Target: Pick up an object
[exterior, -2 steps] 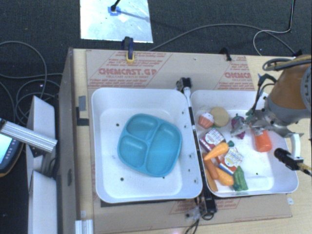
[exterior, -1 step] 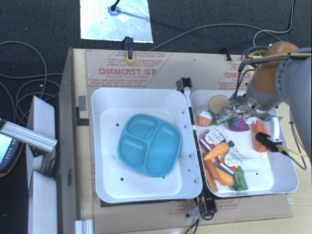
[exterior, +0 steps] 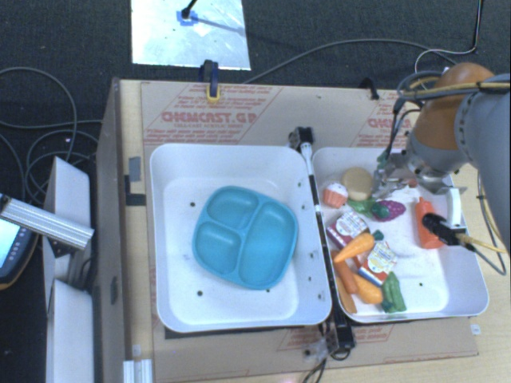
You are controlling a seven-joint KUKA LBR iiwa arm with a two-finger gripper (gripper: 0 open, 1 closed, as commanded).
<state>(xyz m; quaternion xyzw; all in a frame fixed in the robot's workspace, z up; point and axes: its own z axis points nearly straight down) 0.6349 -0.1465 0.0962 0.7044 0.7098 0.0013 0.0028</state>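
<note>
The right bin (exterior: 463, 282) holds a pile of toy food. A beige round piece (exterior: 359, 183) lies at its back left, with a small white and red piece (exterior: 334, 193) beside it. A purple eggplant (exterior: 390, 209) lies just in front of them. My gripper (exterior: 382, 180) hangs low over the bin's back, right next to the beige piece and just above the eggplant. Nothing shows as lifted off the bin floor.
Orange carrots (exterior: 354, 247), small packets (exterior: 349, 225), a green piece (exterior: 394, 292) and a red-orange piece (exterior: 427, 222) crowd the right bin's left and centre. The left bin (exterior: 172, 214) holds a blue divided plate (exterior: 245, 236). A divider wall (exterior: 318, 222) separates the bins.
</note>
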